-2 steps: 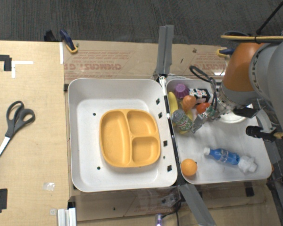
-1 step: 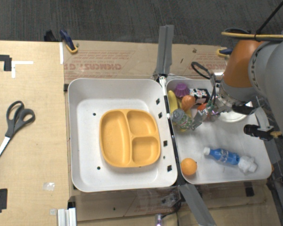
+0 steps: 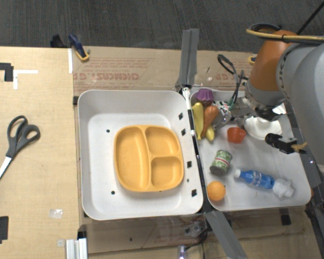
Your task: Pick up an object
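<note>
The right bin (image 3: 291, 196) is crowded at its upper left by banana (image 3: 197, 117), carrot (image 3: 209, 117) and eggplant (image 3: 204, 96). Open floor lies between the can (image 3: 221, 162) and the bottle (image 3: 257, 179). The yellow tray (image 3: 149, 158) fills the middle of the left bin (image 3: 92, 144).

The right bin (image 3: 291, 193) carries a purple eggplant (image 3: 204, 96) at its far left corner, a banana (image 3: 198, 117) and carrot (image 3: 209, 116) beside it, a tomato (image 3: 236, 135), a green can (image 3: 221, 162) lying tilted, a blue bottle (image 3: 259, 179) on its side, and an orange (image 3: 216, 191) near the front left corner.

Bright, even overhead light, soft shadows, mild glare on the white bins (image 3: 92, 161), slightly soft focus.
</note>
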